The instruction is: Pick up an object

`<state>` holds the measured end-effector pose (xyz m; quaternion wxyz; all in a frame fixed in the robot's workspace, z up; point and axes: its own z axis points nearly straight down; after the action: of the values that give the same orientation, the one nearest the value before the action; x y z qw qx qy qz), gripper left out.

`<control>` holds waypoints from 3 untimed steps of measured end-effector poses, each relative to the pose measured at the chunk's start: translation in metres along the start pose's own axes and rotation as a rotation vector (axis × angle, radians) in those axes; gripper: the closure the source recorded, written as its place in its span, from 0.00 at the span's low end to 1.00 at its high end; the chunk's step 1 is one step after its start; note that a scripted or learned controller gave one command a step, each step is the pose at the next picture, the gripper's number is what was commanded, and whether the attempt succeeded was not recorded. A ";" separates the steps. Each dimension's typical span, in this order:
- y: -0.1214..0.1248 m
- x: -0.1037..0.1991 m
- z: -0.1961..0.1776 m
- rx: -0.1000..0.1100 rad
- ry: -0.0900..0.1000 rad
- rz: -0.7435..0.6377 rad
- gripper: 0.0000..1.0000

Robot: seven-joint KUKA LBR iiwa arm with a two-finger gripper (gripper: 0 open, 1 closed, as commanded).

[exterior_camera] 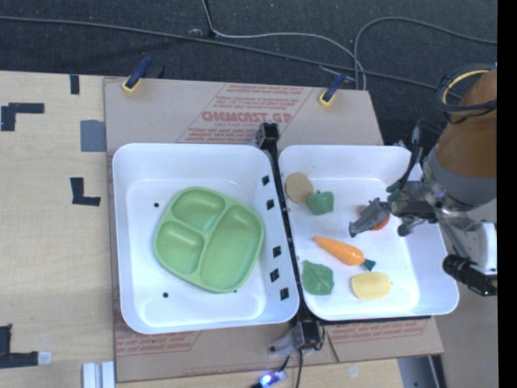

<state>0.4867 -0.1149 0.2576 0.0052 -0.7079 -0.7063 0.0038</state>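
The gripper (365,221) hangs over the right bin (420,297), and from this angle I cannot tell its state; something red-orange (381,225) shows just beside its tip. The carrot (339,250) lies just below the gripper, with the yellow piece (371,285) further below. The green pepper (320,203) and the tan round item (298,187) lie to its left.

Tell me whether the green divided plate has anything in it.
Empty. The green divided plate lies flat in the left bin, and all its compartments show bare green.
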 end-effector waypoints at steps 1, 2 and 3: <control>0.002 0.000 -0.006 -0.011 -0.002 -0.004 0.00; 0.003 -0.009 0.045 -0.006 -0.002 -0.002 0.00; 0.008 -0.017 0.102 -0.006 -0.001 -0.002 0.00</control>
<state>0.4933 -0.1320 0.1554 0.0026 -0.7072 -0.7070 0.0022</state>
